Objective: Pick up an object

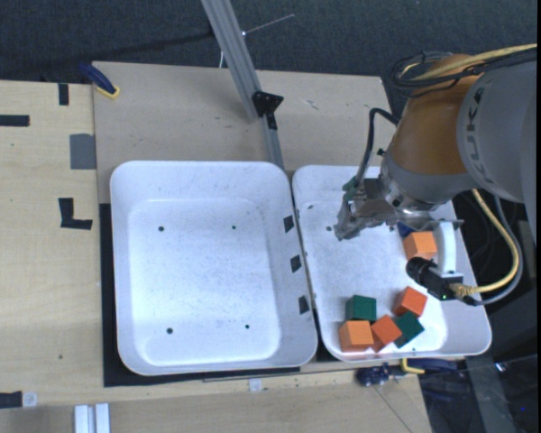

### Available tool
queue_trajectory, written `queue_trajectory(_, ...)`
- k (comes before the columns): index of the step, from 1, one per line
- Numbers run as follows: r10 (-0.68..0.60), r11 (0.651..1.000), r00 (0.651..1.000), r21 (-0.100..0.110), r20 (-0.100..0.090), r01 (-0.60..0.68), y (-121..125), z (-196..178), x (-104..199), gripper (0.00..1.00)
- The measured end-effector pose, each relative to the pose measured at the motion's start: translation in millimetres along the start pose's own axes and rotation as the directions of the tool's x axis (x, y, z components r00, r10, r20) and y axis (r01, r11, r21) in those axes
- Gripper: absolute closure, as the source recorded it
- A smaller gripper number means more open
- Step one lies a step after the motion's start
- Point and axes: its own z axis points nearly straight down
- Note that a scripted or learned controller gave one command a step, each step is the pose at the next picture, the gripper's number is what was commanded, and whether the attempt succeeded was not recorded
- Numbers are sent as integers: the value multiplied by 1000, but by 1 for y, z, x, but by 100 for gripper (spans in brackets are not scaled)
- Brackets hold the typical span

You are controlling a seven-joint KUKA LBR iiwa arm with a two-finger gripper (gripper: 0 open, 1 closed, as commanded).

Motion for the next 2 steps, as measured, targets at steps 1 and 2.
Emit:
queue_trajectory(1,-1,1000,1000,0,0,1,5,-11,53,100)
queue_trajectory(2,-2,1000,1000,1,0,2,0,-8,114,100)
